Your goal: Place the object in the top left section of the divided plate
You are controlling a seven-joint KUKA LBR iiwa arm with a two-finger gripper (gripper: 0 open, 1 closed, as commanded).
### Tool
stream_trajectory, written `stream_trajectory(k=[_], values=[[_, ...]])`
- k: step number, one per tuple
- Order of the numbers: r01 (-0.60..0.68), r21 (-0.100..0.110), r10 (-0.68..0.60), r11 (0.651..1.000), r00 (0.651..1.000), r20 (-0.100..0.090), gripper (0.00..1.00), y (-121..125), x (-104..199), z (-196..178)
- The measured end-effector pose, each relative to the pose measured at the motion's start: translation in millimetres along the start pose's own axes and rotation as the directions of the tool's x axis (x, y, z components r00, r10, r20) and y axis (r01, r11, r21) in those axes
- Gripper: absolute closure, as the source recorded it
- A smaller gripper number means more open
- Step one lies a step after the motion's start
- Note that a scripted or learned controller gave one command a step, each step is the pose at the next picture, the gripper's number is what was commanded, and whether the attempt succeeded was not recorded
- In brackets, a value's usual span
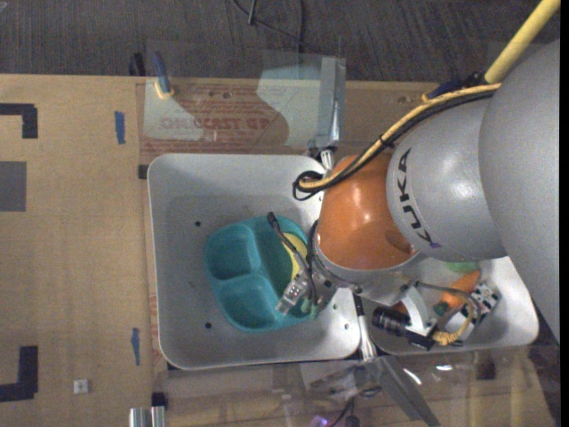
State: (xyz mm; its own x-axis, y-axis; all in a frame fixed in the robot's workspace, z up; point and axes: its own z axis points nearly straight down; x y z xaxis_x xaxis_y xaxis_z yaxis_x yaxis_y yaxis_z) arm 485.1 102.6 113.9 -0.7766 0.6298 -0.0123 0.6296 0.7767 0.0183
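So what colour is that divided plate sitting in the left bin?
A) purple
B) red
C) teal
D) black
C: the divided plate in the left bin is plainly teal, partly covered on its right side by the arm.

One fixed camera looks down at a slant on the counter [71, 238] and both white bins [178, 238], with the arm [462, 185] close beneath it.

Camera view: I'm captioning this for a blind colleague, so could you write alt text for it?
A grey KUKA arm with an orange band reaches from the right over a teal divided plate lying in the left white bin, its gripper at the plate's right edge. Something yellow shows beside the gripper. The right bin holds small orange and white items.
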Motion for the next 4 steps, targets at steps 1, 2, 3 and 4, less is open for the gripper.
stream_trajectory(k=[1, 2, 3, 4], values=[[-0.012, 0.016, 0.012, 1.000, 1.000, -0.011, 1.00, 64, 57, -78], [0.066, 0.017, -0.065, 0.998, 0.998, -0.013, 1.00, 18, 14, -52], [0.130, 0.013, -0.130, 0.991, 0.991, -0.012, 1.00, 30, 29, -81], [0.141, 0.015, -0.140, 0.990, 0.990, -0.014, 1.00, 31, 30, -73]])
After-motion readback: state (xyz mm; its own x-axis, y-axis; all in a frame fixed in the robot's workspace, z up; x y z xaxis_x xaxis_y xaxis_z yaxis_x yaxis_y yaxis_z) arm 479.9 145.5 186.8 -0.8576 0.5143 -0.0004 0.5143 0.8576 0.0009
